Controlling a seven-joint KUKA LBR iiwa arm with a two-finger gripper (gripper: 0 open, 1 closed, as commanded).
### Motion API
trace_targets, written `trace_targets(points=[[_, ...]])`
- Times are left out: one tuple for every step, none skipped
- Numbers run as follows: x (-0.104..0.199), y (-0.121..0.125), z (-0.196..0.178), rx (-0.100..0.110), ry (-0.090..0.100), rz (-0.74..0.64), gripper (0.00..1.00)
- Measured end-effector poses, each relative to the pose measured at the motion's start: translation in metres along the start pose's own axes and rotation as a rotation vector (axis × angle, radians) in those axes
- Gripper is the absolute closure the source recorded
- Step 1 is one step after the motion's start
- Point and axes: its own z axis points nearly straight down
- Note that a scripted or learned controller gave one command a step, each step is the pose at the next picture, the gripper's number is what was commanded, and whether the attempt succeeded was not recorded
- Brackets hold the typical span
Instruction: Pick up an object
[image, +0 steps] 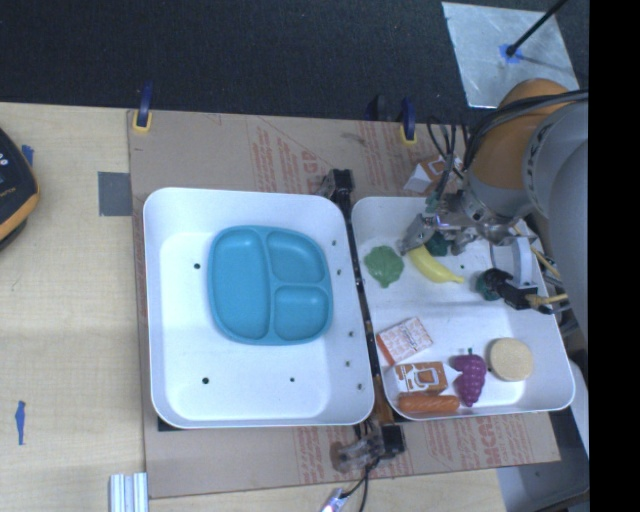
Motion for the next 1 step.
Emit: trace_targets(points=[[-0.0105, 0.0002, -0.0003, -0.003, -0.001, 0.003, 0.00]])
